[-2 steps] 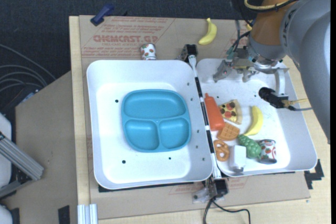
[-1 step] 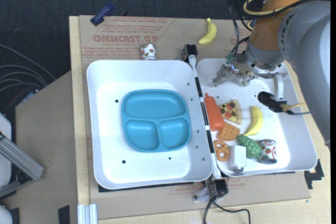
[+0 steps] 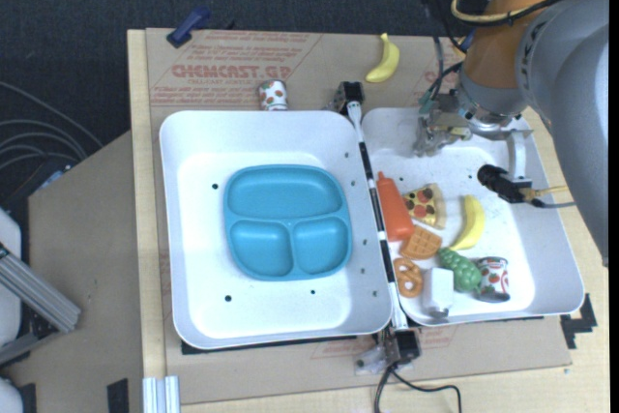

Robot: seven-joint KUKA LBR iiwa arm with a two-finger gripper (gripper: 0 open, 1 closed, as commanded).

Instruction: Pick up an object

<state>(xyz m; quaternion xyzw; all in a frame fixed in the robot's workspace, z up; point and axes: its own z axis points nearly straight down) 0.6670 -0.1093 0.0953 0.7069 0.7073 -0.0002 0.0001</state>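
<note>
The right bin [image 3: 551, 256] holds several toy foods. An orange carrot [image 3: 392, 208] lies along its left wall, and a pizza slice [image 3: 424, 201] sits beside it. A yellow banana [image 3: 471, 222] lies near the middle, with a waffle [image 3: 422, 242] and a pretzel [image 3: 408, 278] closer to the front. At the front are a green broccoli [image 3: 461, 268], a white piece [image 3: 440, 290] and a red-and-white can [image 3: 493, 278]. My gripper [image 3: 440, 132] hangs over the bin's back left part, apart from every item and with nothing seen in it.
A blue divided plate [image 3: 286, 220] lies in the left bin [image 3: 184, 208]. On the board behind the bins are a second banana [image 3: 384, 61], a small patterned cup [image 3: 274, 94] and a blue object [image 3: 187, 27]. My arm takes up the right rear.
</note>
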